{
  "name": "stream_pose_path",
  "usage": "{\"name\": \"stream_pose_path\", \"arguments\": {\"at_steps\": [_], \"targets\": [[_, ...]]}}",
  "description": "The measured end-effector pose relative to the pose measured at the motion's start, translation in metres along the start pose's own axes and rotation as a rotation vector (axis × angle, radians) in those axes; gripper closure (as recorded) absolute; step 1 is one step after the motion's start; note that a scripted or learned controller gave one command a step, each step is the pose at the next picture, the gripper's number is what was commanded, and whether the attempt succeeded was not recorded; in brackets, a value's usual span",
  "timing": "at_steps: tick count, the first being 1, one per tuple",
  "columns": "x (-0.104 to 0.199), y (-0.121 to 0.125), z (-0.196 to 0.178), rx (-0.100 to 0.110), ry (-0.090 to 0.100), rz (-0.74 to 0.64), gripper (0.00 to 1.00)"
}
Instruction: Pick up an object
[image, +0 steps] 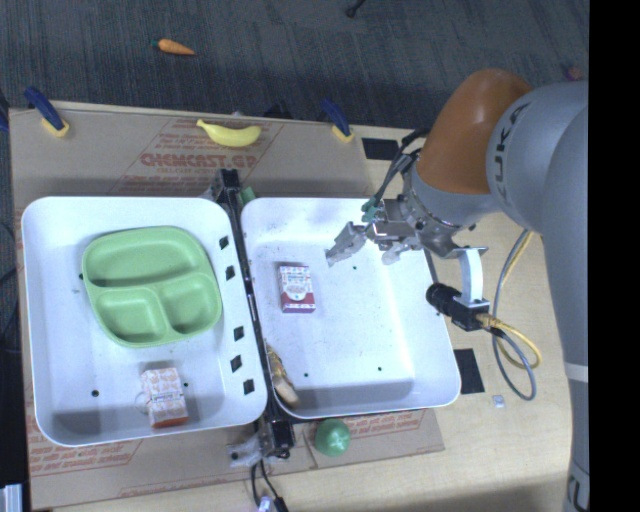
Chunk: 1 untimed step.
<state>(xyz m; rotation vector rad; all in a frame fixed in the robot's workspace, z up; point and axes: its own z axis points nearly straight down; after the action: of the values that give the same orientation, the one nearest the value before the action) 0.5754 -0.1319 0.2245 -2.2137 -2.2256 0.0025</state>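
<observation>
A small red and white box (296, 288) lies flat in the right bin (340, 385), left of its middle. My gripper (368, 246) hangs over the upper part of that bin, up and to the right of the box and apart from it. Its two fingers (347, 243) are spread, with nothing between them. In the left bin (45, 330) sits a green divided tray (152, 284), and a second small red and white carton (163, 396) lies near that bin's front.
A yellow banana (229, 131) rests on the cardboard behind the bins, and a green ball (332, 436) lies in front of the right bin. Blue clamps (46, 110) hold the cardboard. A black and yellow cable (505, 335) trails right of the right bin.
</observation>
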Motion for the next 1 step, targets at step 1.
{"name": "stream_pose_path", "arguments": {"at_steps": [1], "targets": [[0.0106,-0.0824,-0.0027,0.001,-0.001,-0.001,0.0]]}}
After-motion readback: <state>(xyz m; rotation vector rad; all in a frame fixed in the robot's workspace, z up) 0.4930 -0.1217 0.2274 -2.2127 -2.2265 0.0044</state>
